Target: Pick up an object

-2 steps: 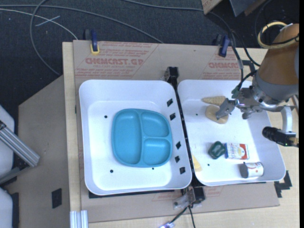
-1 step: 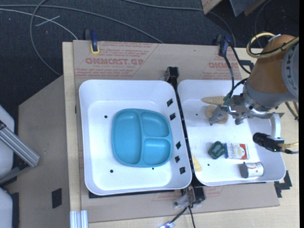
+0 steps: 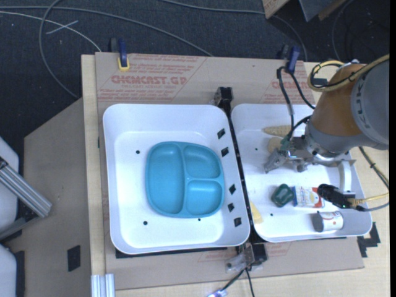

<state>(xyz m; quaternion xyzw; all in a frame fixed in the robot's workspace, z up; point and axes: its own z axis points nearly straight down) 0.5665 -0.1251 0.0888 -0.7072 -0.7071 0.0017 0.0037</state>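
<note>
Down at the near rim of the right bin (image 3: 260,231) sits a small white bottle (image 3: 329,221), with a tube (image 3: 304,196) and a green piece (image 3: 283,195) just behind, all loose pickings for the grab. Left bin (image 3: 117,166) just holds a blue divided plate (image 3: 184,179). Gripper (image 3: 278,156) hangs over the right bin, fingers spread apart, nothing between them as far as I can see.

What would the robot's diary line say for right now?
arm: over right bin | pincer: above bin floor, nothing seen held | nearby: green object, tube | left bin: blue divided plate
</note>
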